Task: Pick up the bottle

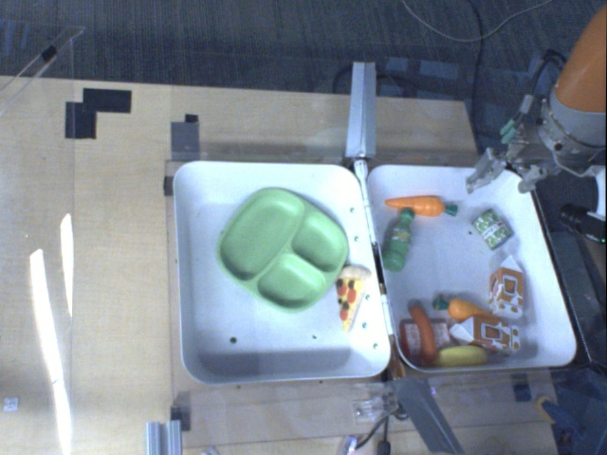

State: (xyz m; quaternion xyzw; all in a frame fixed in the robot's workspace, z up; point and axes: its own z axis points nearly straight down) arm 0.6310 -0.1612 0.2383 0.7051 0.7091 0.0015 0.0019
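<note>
Bottle (397,239) is the thing I'm after: small, green, lying on its side by the left wall of the right bin (550,292), well off to the left of my gripper (500,162) and lower in the view. My gripper hangs over that bin's far right corner, fingers spread apart with nothing between them. Just beyond the bottle's cap sits a toy carrot (417,205), between the bottle and me but closer to the bottle. Near me, a bit lower in the view, there's a little green-and-white packet (491,227). Way down at the near end of the bin, about as far from me as it gets, there's a jumble: two orange-and-white cartons (507,290), another carrot (457,306), a red bottle-ish thing (419,335) and a yellow banana (461,354). Left bin (204,349), further still from me, holds a green divided plate (283,245) and a corn-looking toy (350,292) by its right wall.
</note>
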